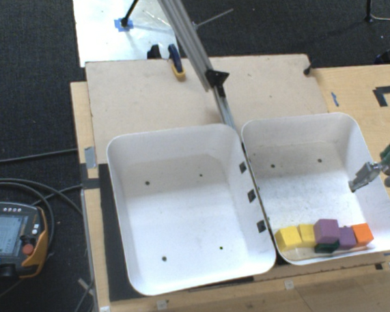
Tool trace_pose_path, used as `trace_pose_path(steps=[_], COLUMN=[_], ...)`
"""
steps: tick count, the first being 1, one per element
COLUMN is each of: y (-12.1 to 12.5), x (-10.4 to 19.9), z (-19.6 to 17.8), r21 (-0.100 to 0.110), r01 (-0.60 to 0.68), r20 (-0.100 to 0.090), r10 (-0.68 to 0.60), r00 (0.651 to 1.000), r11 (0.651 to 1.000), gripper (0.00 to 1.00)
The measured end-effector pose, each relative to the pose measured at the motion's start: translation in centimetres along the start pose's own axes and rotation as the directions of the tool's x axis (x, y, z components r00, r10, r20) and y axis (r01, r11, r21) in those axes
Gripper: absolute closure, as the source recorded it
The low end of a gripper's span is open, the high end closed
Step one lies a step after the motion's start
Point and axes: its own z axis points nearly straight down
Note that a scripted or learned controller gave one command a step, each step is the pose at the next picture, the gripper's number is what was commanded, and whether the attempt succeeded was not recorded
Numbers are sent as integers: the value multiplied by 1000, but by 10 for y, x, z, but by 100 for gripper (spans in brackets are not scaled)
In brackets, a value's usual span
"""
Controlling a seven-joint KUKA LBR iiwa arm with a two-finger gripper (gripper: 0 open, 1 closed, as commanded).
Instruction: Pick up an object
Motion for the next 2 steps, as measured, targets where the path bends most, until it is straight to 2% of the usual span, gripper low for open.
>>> trace_pose_path(steps=[1, 2], y=[-2, 0], x=[23, 21], z=[17, 5], r21=[2, -4], r01=[4, 5], r20=[-1, 2], r10=[-4, -5], r00=[1000, 1000], r11=[1000, 1000], gripper=[0, 100])
